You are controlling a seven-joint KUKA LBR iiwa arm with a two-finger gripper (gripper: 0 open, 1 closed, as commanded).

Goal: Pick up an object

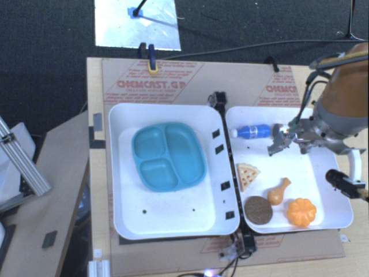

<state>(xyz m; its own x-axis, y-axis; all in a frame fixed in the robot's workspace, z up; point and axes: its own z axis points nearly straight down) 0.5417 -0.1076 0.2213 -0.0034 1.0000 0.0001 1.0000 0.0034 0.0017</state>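
The pincer (281, 141) hangs in the right bin, grip state unclear, a small blue-labelled plastic bottle (252, 132) just beside it.

2 bins side by side on bench. Left bin (124, 212): divided plate (169, 156) near its middle. Right bin (340, 212): bottle (252, 132) lying at rear left, gripper (281, 140) just right of it; waffle piece (247, 175) at left; cookie (258, 210), drumstick (278, 191) and pumpkin (301, 212) along front.
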